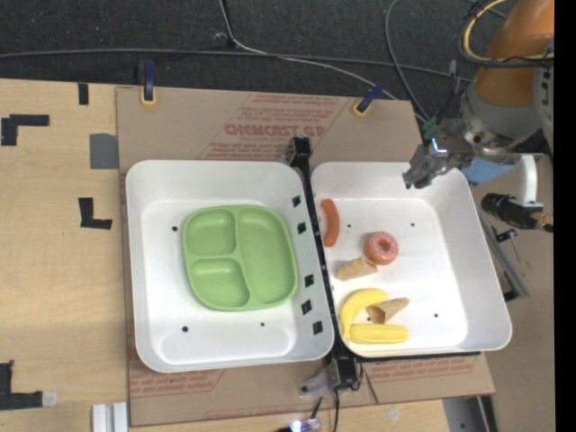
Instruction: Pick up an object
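Wooden desk and cardboard carry two white bins. We count one green divided plate in the left bin; the right bin holds one sausage, one pink doughnut, one banana, one corn cob and two cones. At upper right the tool hovers above that bin's rim, gripping nothing; we cannot tell its width.

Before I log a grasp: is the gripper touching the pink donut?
Apart. The camera view shows the gripper near the right bin's far rim, with bare white floor between it and the pink donut.
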`<state>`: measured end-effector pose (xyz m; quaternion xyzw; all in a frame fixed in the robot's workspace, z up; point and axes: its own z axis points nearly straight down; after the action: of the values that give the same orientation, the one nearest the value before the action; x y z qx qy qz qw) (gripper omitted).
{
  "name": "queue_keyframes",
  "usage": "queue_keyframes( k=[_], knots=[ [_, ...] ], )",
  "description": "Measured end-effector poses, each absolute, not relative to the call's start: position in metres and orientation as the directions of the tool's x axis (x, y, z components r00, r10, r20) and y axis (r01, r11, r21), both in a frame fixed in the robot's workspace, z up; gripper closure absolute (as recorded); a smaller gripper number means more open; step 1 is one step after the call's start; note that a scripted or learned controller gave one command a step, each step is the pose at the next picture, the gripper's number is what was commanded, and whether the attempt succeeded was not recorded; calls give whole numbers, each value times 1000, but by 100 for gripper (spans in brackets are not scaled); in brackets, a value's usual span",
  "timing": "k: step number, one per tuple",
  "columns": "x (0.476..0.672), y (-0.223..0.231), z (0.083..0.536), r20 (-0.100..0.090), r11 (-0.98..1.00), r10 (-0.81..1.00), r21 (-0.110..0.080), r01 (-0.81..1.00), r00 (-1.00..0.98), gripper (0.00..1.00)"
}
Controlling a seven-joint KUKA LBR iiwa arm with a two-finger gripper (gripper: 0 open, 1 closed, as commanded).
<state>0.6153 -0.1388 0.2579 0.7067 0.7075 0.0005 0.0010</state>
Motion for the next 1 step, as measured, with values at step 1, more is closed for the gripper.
queue_keyframes(
  k=[1],
  knots=[
    [616,-85,242,1,5,1000,-2,1000,-5,100]
  ],
)
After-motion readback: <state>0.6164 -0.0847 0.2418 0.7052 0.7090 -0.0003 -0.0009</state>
